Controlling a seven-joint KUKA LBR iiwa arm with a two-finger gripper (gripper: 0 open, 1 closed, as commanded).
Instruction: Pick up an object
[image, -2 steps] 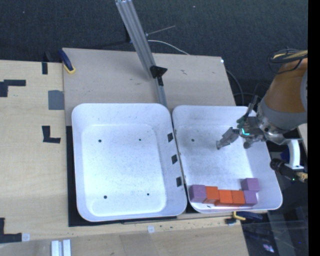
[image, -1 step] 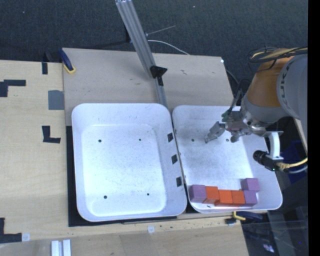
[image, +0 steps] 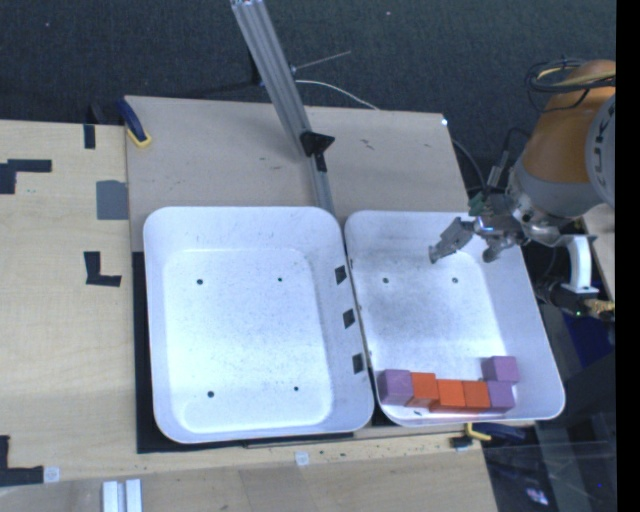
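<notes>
Gripper (image: 464, 247), jaws apparently spread and empty, hovers over right bin's (image: 400, 300) far edge; blocks (image: 450, 390) sit packed against its near wall, so a descent risks fingers jamming between neighbours or wall.

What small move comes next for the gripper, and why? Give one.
Probably travel toward the near edge of the right bin. The gripper hangs over that bin's far part with nothing between its fingers, while the purple and orange blocks are bunched along the near wall.
</notes>
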